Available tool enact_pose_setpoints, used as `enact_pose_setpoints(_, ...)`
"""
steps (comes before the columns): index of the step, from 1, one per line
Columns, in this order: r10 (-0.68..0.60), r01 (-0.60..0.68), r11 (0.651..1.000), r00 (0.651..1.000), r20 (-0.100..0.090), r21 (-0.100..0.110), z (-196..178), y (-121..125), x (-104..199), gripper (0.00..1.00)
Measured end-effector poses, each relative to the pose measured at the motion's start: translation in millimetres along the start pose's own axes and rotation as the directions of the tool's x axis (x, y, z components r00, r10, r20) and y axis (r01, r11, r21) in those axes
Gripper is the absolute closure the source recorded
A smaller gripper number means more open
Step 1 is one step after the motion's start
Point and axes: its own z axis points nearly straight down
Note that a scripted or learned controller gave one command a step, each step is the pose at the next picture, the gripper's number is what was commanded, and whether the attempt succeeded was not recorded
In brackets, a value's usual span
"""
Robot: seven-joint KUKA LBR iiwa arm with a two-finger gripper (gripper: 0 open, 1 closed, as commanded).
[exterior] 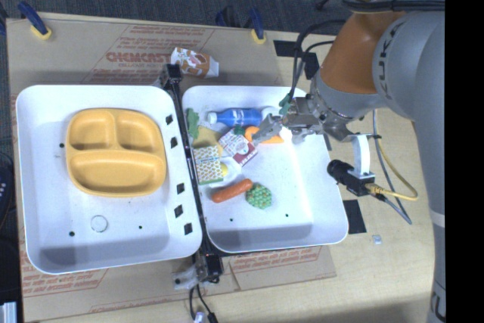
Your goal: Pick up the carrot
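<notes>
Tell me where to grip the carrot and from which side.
Judging by its pose, grip the carrot mid-body from straight above, tool closing across its narrow width. It lies flat, slanted up to the right; the green broccoli-like piece crowds its right end, so stay left of that.

Glossy white plastic bins point(302, 227)
</notes>
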Motion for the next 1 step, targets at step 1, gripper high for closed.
enact_pose_setpoints(1, -0.053, 0.053, 0.999, 0.999, 0.004, -0.007, 107.1, 40.3, -41.9, 0.00)
